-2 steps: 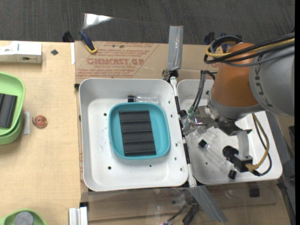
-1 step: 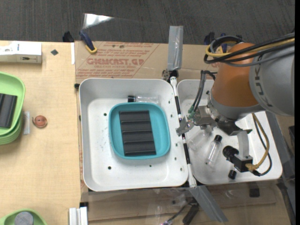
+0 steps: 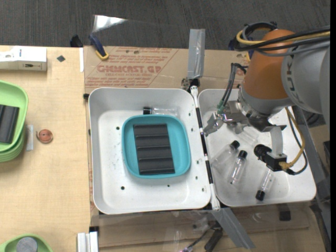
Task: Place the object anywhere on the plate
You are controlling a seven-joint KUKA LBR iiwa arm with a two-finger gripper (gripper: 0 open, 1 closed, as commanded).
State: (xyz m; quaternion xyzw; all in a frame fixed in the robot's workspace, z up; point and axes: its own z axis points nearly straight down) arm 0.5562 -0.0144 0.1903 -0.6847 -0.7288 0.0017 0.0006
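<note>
Camera view, one entry. Left bin (image 3: pixel 100 156): white, shallow, holding a teal plate (image 3: pixel 181 140) with a dark ribbed insert (image 3: pixel 153 148) across its middle; one clear vial (image 3: pixel 157 111) lying just beyond the plate's far rim, not on it. Right bin (image 3: pixel 299 190): white, holding three clear vials with black caps, one (image 3: pixel 236 167) near centre, one (image 3: pixel 227 152) just beside it toward the divider, one (image 3: pixel 264 185) nearer the front wall; all flat, none on the plate. Arm (image 3: pixel 273 72): grey with orange band, over the far part of the right bin. Gripper (image 3: pixel 226 118): near the divider, apart from every vial, nothing visible in its grasp; open or closed, cannot tell. Step in hand, judged: the pick. Best done by descending squarely over one vial, crosswise to its length, well off its neighbour and the bin wall, since smooth round bodies probably roll.
</note>
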